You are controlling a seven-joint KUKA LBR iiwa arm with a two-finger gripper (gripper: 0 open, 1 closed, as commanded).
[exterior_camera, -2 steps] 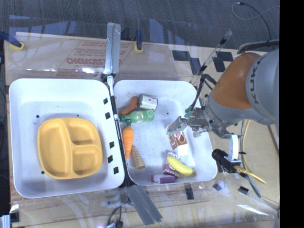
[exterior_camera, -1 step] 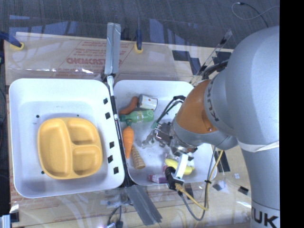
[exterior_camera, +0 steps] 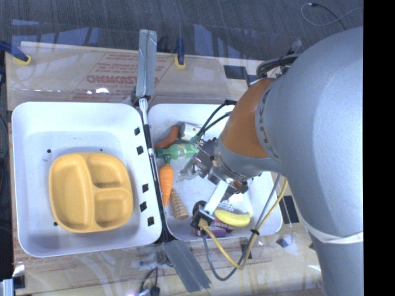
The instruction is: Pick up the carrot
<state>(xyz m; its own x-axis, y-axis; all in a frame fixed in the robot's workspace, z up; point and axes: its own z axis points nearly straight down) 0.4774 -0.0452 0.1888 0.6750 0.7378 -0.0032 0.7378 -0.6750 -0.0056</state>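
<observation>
Looking down at a slant on two shallow white bins side by side, the camera view shows the grey arm with its orange band [exterior_camera: 247,122] reaching in from the right over the right-hand white bin [exterior_camera: 185,224]. The orange tapered carrot [exterior_camera: 166,182] lies flat in that bin, close against its left wall, just above a ridged tan cone-shaped piece [exterior_camera: 178,205] and below a reddish-brown sausage-like item [exterior_camera: 168,139] and a green-and-clear object [exterior_camera: 179,152]. The metal two-finger gripper [exterior_camera: 192,168] hangs just beside the carrot, to its right, not gripping it; whether it is apart or together cannot be told. A yellow banana [exterior_camera: 233,218] sits lower right. The left-hand white bin [exterior_camera: 37,119] holds a yellow three-compartment plastic tray [exterior_camera: 91,191]. Judging by this, the pick is not yet made: approach looks near done, grasp and lift remain.
</observation>
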